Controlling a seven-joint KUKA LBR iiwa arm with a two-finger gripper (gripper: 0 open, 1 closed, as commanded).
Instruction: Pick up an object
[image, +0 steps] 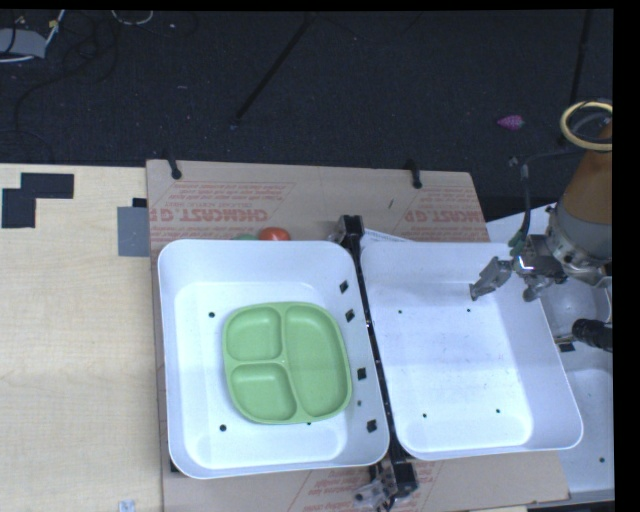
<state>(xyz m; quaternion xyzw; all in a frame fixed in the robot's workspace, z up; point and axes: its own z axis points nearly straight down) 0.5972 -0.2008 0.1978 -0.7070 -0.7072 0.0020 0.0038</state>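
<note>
Plate: we see a green three-part plate lying flat in the left bin.
Gripper: we find it over the right bin, at its far right edge, well apart from the plate.
Fingers: we cannot tell their state.
Red ball: behind the left bin.

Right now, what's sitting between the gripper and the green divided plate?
In the camera view, bare white floor of the right bin and the black divider between the bins separate the gripper from the green plate.
</note>
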